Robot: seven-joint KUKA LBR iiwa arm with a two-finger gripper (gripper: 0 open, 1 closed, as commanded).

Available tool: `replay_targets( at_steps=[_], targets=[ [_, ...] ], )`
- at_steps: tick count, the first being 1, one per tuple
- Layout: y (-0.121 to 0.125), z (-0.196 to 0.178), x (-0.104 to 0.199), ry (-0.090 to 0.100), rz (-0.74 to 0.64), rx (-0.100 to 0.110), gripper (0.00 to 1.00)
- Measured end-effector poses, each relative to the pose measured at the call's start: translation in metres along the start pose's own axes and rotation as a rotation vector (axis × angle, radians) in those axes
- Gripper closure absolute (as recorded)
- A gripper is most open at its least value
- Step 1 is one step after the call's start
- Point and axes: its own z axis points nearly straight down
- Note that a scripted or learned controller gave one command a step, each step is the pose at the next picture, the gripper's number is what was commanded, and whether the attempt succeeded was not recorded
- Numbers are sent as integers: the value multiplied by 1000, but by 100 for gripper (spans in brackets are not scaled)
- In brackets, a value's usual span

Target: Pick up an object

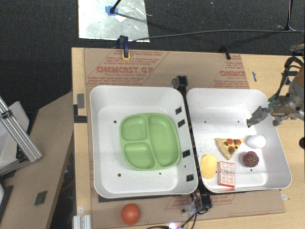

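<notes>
Taking the right bin (209, 99) as the landmark: outside it, off toward the near left and past the near edge of the left bin (102, 128), an orange-red ball (130, 213) sits on the brown bench board (200, 63).

Inside the right bin, every toy lies in the near half. Closest to the near wall is a small red-and-white carton (226, 173), lying flat. Just to its left is a yellow oval piece (208, 166), hard against the wall shared with the left bin. To the carton's right (slightly farther back) rests a dark red, knobbly ball (250, 159). Behind that, near the right wall, is a white egg-shaped thing (256, 141), and just left of the egg a toy pizza slice (228, 146) points toward the near wall. None of these is touched by the robot.

The far half of the bin floor is bare white. Over its right side, beyond the egg, hangs the gripper (268, 114), reaching in from the right edge of the bin. One dark finger (258, 115) slants down and leftward above the floor; its partner is too blurred to separate, so how far the pincer stands apart cannot be told. Nothing is seen between its tips.

The left bin, adjoining the landmark's left wall, holds a green divided plate (149, 140) with three compartments.
</notes>
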Motion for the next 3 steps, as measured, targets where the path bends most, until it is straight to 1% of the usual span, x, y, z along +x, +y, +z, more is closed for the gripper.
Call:
replay_targets(
  at_steps=[1, 2, 3],
  targets=[
    [2, -5, 0, -2, -3, -10, 0],
    [7, 42, -8, -2, -1, -7, 0],
    [7, 104, -2, 0, -1, -5, 0]
  ],
)
